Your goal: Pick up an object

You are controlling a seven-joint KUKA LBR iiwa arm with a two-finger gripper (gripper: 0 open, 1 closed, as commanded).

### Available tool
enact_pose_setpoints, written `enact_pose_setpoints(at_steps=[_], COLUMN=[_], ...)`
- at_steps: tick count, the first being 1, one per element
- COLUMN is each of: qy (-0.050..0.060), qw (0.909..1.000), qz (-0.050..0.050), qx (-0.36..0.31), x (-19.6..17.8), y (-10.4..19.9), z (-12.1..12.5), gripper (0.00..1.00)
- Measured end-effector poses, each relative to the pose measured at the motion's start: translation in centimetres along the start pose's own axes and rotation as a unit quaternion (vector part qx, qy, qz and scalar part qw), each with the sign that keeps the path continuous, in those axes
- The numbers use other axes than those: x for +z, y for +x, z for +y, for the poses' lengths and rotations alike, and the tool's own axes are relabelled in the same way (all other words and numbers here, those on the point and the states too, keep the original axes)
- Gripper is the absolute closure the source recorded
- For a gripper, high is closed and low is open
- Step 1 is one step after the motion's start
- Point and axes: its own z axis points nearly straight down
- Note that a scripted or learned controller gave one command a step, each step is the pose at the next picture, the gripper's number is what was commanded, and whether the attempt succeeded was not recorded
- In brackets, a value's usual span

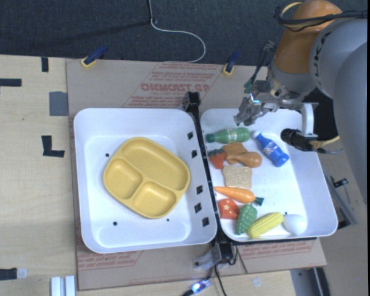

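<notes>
My gripper [249,112] hangs over the back left part of the right bin [308,184], just above and to the right of a green bottle [229,135] lying on its side. Nothing shows in its grasp. Also in this bin lie a blue bottle [272,150], a brown drumstick [242,155], a small red piece [217,160], a square cracker [237,177], a carrot [235,194], a red strawberry [228,209], a green pickle [246,218], a corn cob [265,224] and a white egg [294,223].
The left bin [92,134] holds a yellow divided plate [146,176]. A black divider [200,165] runs between the bins. The grey arm with its orange band [302,36] reaches in from the upper right. A white cable [172,29] lies behind the bins.
</notes>
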Motion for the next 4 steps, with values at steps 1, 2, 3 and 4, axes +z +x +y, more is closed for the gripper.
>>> enact_pose_setpoints(at_steps=[1,2,3,4], qy=[0.001,0.003,0.004,0.005], qw=[1.0000,1.0000,1.0000,1.0000], qz=[0.000,0.001,0.001,0.001], qx=[0.000,-0.001,-0.001,-0.001], x=[-3.3,-3.2,-4.0,-2.5], y=[0.1,4.2,8.3,12.8], z=[0.1,-4.0,-7.2,-10.5], gripper=[1.00,1.00,1.00,1.00])
